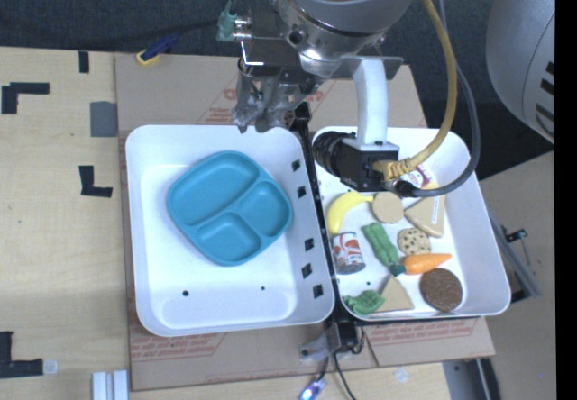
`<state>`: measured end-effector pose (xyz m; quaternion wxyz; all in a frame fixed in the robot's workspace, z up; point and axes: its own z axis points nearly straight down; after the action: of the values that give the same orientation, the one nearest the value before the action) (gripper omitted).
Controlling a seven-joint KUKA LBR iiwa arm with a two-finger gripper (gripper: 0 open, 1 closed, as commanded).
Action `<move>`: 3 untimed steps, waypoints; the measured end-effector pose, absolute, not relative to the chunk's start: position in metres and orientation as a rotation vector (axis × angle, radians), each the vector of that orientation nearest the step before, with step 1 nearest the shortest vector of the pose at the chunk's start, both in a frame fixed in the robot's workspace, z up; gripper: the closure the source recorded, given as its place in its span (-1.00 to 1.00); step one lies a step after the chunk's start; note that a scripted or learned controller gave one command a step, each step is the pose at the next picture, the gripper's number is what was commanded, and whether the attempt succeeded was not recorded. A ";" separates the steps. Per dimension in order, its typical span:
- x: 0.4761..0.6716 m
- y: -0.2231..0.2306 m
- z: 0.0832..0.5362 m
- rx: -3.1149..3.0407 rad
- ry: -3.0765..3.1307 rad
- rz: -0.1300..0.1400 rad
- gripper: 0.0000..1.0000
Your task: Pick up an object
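While I checked the feed from my desk, I logged the bench as follows.

Left bin: one blue divided plate, lying flat near the middle, three compartments, nothing in them.

Right bin: a cluster of small toy foods, close together and some touching. Items: yellow banana, round tan biscuit, pale wedge, chocolate-chip cookie, green pod, orange carrot, small can with a red label, brown round disc, tan triangle, green leafy piece at the near edge.

Arm: the gripper hung over the far rim of the left bin, near the wall the bins share, well apart from the toy foods. Its fingers were too dark and jumbled against the mount for me to tell whether they were spread or closed; I saw nothing between them.

Handling notes, my judgement only: the pieces looked light, hard plastic, likely slick. The banana lay at the left of the cluster with some bare floor beside it, so I rated it the easiest target, taken across its narrow middle. The can looked prone to rolling. The flat biscuits and disc offered little height to pinch. The plate looked too broad, except at its rim.
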<state>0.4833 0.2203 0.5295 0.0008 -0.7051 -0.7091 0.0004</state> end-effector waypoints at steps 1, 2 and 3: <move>0.483 0.219 0.540 -2.215 -2.225 0.002 1.00; 0.482 0.207 0.397 -2.217 -2.216 0.029 1.00; 0.526 0.232 0.242 -2.215 -2.220 0.023 1.00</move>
<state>0.5256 0.2320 0.2415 0.0028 -0.7064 -0.7078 0.0073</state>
